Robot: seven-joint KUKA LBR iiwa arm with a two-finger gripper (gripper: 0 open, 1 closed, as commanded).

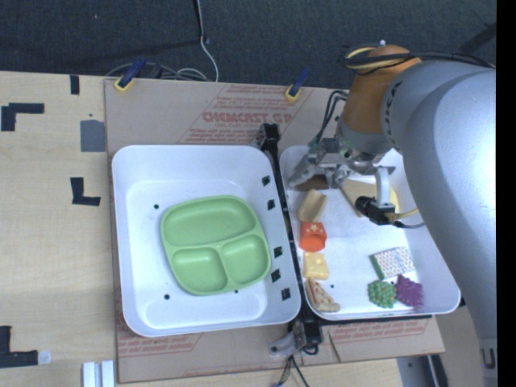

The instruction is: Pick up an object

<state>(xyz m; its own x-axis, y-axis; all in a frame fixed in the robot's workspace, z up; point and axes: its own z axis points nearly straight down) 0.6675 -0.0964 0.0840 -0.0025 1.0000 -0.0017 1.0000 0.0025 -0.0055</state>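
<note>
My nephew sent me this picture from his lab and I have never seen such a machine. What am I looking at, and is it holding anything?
You are looking down, at a slant, from a camera fixed above a bench. The big grey shape is a robot arm with an orange band, reaching in from the right. Its gripper hangs over the far end of the right bin. I cannot see anything between its fingers. That bin holds small toy foods: a tan piece, an orange piece, a yellow piece, green and purple clusters. The left bin holds a green divided plate.
</note>
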